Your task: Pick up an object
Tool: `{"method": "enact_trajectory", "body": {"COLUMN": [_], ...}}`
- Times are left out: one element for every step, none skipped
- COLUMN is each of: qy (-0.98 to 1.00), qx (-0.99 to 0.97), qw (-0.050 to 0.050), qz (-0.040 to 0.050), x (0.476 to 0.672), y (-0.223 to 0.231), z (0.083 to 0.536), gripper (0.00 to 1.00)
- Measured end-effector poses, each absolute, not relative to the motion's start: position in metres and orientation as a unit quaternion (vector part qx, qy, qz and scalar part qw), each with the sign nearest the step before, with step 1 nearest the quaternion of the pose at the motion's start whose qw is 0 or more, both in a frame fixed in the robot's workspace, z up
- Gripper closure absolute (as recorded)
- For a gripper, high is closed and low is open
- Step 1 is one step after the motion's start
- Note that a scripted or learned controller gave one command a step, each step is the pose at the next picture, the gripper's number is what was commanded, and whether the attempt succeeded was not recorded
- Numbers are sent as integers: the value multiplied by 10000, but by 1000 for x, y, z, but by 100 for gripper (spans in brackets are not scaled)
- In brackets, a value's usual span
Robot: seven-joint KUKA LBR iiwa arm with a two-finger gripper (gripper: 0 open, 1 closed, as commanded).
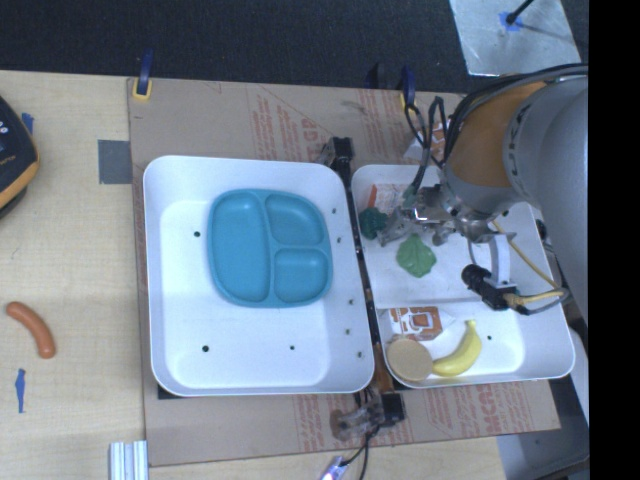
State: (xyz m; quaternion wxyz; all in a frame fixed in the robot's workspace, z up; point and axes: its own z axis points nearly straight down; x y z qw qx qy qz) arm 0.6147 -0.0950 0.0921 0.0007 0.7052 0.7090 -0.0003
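Observation:
In the right bin (530, 353) lie a green leafy toy (416, 257), a dark teal object (372, 223), a yellow banana (459, 352), a tan round disc (407, 359) and an orange-and-white carton (415, 321). My gripper (422, 220) hangs over the far left part of this bin, just above the green leafy toy and right of the teal object. Nothing shows between its fingers. The arm's grey body and orange band (490, 148) cover the bin's far right part.
The left bin (180, 358) holds a blue divided plate (270, 246). A sausage toy (32, 328) lies on the bench far left. A black and yellow device (12, 158) sits at the left edge. Cables (500, 288) trail over the right bin.

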Motion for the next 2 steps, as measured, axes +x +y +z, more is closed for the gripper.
{"method": "enact_trajectory", "body": {"qy": [7089, 7095], "qx": [7053, 7047], "qw": [-11, -16], "qz": [-20, -25], "x": [587, 587], "y": [-107, -107], "z": [92, 102], "gripper": [0, 100]}}
